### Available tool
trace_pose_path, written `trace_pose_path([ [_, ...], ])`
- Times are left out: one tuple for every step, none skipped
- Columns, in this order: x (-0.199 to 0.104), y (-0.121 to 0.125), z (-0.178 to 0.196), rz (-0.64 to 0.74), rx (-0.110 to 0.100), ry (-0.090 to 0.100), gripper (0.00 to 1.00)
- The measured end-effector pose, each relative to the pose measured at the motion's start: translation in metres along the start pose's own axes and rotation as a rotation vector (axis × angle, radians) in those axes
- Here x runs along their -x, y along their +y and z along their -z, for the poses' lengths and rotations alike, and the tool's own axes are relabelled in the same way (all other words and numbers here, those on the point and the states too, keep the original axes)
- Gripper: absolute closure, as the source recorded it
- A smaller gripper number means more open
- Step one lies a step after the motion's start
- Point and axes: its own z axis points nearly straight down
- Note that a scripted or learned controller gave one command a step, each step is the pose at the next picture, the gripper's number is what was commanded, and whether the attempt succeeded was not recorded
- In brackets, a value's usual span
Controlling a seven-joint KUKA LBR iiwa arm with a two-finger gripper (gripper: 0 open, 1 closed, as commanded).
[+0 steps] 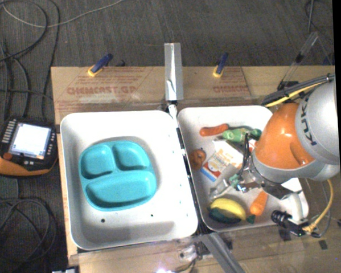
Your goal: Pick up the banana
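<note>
Arm: grey wrist with the orange band (282,141) is hanging highest over the right bin (190,160), nearest the lens, and covering much of that bin's right half.
Gripper: gripper (236,181) is reaching down-left from the wrist, over the bin's middle, just above and to the right of the banana; whether it is spread or closed cannot be told, and nothing is seen held in it.
Banana: banana (227,207) is lying near the front wall of the right bin, yellow, long axis running left to right, with a dark green item (225,217) pressed against its front edge.
Neighbours: an orange carrot (258,202) is lying just beside the banana's right end; a white and blue packet (219,162) is sitting further back; a red-orange pepper (214,129) and a green toy (239,135) are lying by the rear wall.
Left bin: left bin (73,184) is holding a turquoise divided plate (119,174), well apart from the work.
Step in hand: lining up over the banana, judged not yet gripped.
Doing it well: centring on the banana's middle, closing across its short width, and descending straight so the carrot and green item are not caught or nudged.
Risk: front wall is close, so a forward-drifting descent is likely to foul it.
</note>
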Motion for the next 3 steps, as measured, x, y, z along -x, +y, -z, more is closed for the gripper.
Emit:
trace_pose_path([
  [0.042,-0.005,0.000,-0.083,0.004,0.007,0.00],
  [0.053,-0.012,0.038,-0.129,-0.012,0.009,0.00],
  [0.002,-0.003,0.023,0.023,-0.012,0.011,0.00],
])
